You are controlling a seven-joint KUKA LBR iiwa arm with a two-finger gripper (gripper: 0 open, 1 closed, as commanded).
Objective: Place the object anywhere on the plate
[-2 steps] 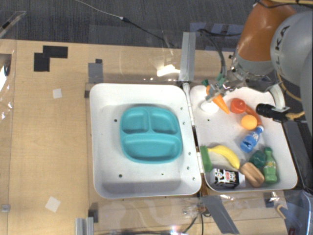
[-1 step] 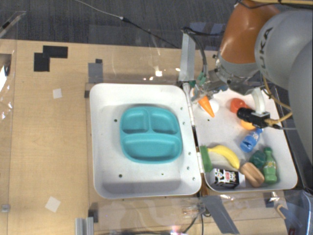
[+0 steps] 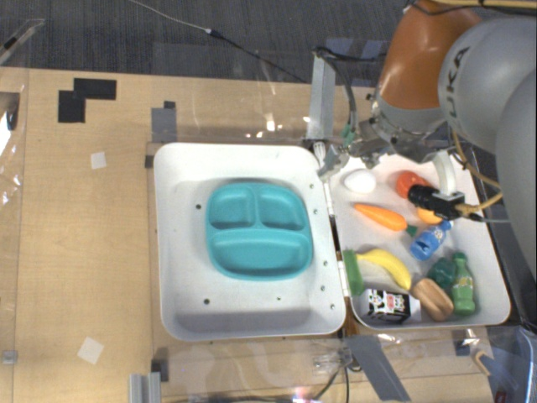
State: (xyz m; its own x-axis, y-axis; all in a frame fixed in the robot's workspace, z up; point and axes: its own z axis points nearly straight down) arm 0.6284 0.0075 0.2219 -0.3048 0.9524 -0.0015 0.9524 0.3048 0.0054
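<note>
Bench with two white bins on pale wood, dark carpet along the top of the frame.

The teal plate [image 3: 256,240] sits in the left bin [image 3: 180,309]. The right bin [image 3: 495,300] holds the toy food, a carrot [image 3: 382,217] among it. The gripper [image 3: 340,154] hangs at that bin's upper left corner; whether it grips anything cannot be told.

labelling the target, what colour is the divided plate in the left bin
Teal plate, seen from the camera view.

plate [image 3: 256,240] in left bin [image 3: 172,225], toys in right bin [image 3: 495,288]
</note>
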